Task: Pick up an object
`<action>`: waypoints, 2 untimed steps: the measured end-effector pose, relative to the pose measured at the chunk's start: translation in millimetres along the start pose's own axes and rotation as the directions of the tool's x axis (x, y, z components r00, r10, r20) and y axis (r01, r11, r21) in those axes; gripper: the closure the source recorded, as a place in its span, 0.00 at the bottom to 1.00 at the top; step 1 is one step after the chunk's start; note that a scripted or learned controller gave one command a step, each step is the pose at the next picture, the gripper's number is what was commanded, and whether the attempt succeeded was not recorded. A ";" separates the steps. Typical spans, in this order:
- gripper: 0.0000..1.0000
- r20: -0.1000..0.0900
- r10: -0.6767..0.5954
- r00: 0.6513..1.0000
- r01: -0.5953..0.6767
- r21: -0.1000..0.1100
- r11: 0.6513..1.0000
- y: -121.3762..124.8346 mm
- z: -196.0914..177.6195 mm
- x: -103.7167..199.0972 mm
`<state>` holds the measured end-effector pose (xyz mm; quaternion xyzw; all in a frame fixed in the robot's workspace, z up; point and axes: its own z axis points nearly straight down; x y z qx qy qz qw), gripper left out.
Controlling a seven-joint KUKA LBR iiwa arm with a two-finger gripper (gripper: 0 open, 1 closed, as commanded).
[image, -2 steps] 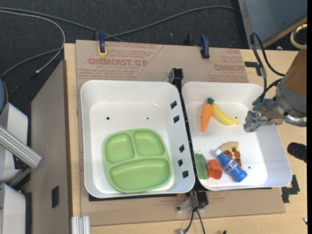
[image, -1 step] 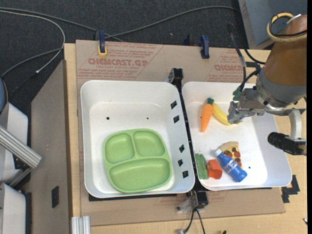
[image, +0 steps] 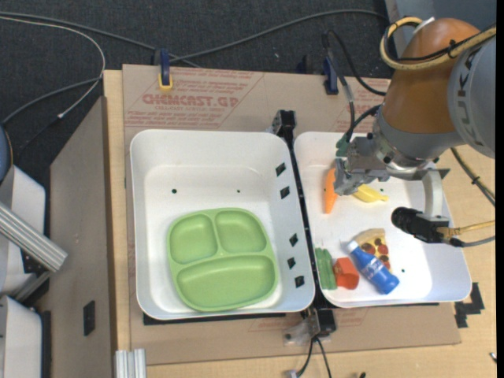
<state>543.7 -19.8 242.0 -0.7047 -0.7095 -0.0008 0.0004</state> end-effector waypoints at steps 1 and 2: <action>1.00 0.001 0.001 1.000 -0.001 -0.001 1.000 31.7 13.9 39.9; 1.00 0.001 0.002 1.000 -0.002 -0.001 1.000 50.9 23.6 83.3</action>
